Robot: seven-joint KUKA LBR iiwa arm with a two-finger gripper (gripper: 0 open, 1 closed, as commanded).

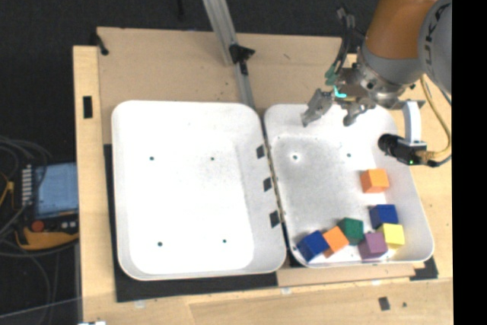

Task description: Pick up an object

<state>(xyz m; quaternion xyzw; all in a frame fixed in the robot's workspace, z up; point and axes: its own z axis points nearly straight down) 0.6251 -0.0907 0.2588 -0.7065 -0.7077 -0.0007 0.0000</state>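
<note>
My gripper (333, 115) hangs over the far edge of the right bin (319, 164), fingers spread open with nothing between them. Several small blocks lie in that bin's near right part. An orange block (374, 180) sits alone by the right wall. Nearer the front corner are a blue block (384, 215), a yellow block (393, 234), a purple block (373, 244), a green block (352, 229), a second orange block (335, 239) and a second blue block (312, 245). All the blocks lie well in front of the gripper.
The left bin (190, 186) stands beside the right one, with a dark hinge strip (268, 183) between them. A slanted metal post (217, 4) rises behind the bins. A black cable fitting (396, 147) hangs at the right bin's wall.
</note>
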